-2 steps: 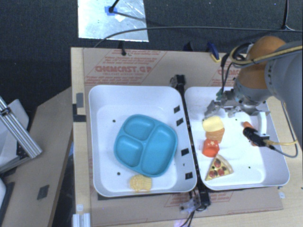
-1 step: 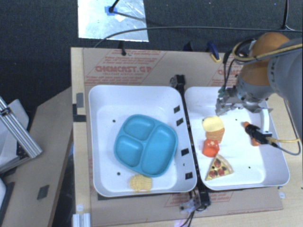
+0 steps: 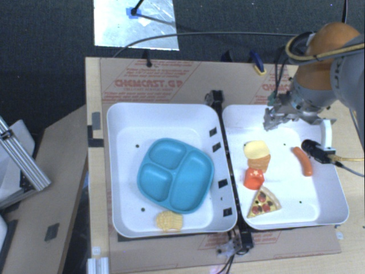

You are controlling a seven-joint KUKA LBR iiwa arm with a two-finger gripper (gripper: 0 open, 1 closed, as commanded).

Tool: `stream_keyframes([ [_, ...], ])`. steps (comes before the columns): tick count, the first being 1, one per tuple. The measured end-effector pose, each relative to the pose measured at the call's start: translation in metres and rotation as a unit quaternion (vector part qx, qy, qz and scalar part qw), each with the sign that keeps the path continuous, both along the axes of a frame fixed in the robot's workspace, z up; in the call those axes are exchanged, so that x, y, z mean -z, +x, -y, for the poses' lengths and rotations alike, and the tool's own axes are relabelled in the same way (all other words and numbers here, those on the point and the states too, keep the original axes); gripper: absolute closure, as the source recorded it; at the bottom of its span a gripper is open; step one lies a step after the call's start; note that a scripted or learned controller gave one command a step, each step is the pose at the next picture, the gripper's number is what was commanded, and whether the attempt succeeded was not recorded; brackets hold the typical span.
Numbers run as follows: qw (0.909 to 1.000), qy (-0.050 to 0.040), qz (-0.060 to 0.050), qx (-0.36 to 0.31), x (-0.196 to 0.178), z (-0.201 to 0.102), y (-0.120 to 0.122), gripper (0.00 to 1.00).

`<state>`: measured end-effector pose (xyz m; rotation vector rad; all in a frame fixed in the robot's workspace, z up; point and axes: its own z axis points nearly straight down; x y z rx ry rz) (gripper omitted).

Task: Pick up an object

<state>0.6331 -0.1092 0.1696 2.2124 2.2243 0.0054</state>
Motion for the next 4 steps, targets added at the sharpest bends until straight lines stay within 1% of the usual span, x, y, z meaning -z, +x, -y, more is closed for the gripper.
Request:
stream_keyframes([
  [1,1.0000,-0.0004,0.001,0.000,-0.046,0.005,0.005,1.00],
  [2,1.0000,-0.0004,0.002,-0.001,-0.111,0.002,0.004,1.00],
  [3,1.0000,0.0009,-0.002,-0.002,-0.108,-0.041,-0.020,1.00],
  [4,1.0000,0.0009,-0.003,-0.002,-0.103,-0.086,-0.045,1.00],
])
